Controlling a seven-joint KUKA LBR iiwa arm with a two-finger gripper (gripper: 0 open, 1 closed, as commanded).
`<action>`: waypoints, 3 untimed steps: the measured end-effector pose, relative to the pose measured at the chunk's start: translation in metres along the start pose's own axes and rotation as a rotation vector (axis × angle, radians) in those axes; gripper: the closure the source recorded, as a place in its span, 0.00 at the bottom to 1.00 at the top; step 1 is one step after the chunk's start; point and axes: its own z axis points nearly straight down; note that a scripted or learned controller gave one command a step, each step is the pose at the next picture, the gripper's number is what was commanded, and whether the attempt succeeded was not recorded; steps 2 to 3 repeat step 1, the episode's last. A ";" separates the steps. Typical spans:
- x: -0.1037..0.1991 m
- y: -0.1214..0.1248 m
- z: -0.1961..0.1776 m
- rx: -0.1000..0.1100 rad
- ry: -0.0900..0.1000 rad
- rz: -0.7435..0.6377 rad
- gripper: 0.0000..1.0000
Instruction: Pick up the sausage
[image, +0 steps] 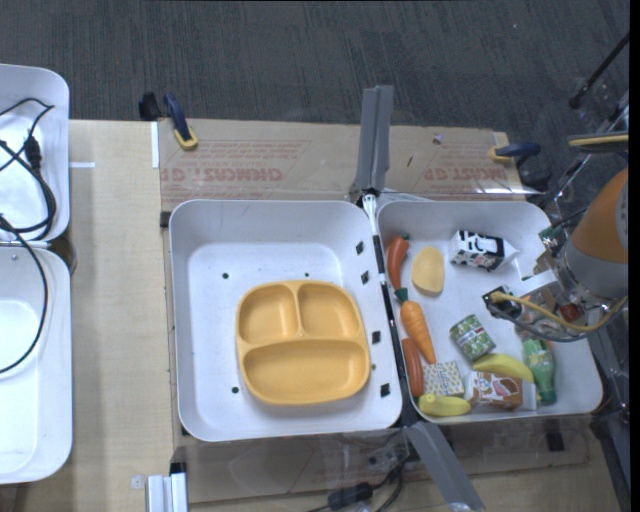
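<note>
The sausage (397, 262), a reddish-orange stick, lies along the left wall of the right bin (520, 215), near its back. A second reddish-orange stick (412, 368) lies further forward by the same wall. My gripper (540, 305) hangs over the right side of the right bin, well to the right of the sausage and apart from it. Nothing shows between its fingers.
In the right bin lie a carrot (416, 330), a pale yellow piece (428, 270), a cow-patterned carton (478, 250), a green packet (470, 337), a banana (503, 367), a green bottle (538, 368), small boxes and a lemon (445, 405). A yellow divided plate (302, 340) sits in the left bin (200, 300).
</note>
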 end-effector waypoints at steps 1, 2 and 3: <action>-0.001 0.007 -0.001 -0.018 0.006 0.005 0.00; -0.001 0.007 -0.001 -0.018 0.006 0.005 0.00; -0.001 0.007 -0.001 -0.018 0.006 0.005 0.00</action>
